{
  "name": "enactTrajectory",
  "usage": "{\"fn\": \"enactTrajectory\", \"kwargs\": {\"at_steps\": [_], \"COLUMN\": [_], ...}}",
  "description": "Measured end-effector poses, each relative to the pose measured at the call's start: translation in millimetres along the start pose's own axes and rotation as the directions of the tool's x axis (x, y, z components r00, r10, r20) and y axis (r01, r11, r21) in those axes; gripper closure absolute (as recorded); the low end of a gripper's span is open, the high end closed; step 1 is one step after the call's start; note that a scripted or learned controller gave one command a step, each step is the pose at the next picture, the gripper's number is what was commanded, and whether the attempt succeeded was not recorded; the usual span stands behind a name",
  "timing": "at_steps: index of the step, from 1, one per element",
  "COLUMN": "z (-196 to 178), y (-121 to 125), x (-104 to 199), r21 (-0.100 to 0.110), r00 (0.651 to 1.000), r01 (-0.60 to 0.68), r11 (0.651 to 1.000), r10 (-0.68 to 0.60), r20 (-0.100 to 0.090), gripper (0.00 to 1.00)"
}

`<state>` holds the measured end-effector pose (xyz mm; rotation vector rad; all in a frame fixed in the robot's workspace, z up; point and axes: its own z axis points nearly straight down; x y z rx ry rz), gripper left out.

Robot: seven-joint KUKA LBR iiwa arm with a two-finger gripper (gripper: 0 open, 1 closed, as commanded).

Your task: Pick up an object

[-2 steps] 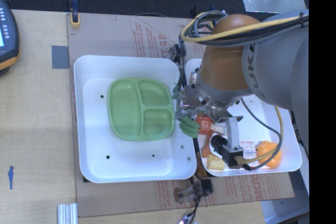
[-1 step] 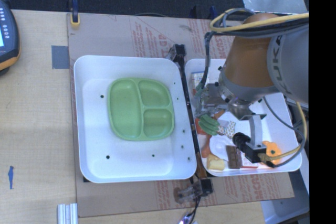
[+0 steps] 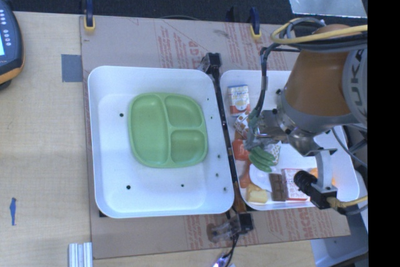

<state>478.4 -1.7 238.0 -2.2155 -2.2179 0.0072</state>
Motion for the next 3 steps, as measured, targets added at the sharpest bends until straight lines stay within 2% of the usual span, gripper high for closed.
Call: {"fn": "enactTrajectory", "kwargs": {"at_steps": [1,2,3], "z": [-4,-25,-21], "y": [18,0,-3], "x": [-35,0,-23], "r21": [-0.007,-0.006,-0.003], "r00": [1.0,1.0,1.0], "r01": [-0.002,0.005,0.001], "r11": [1.0,1.0,1.0], "r10": [0.002,-0.005,-0.001], "r20": [0.002,0.001,0.001], "gripper": [1.0,1.0,1.0]}}
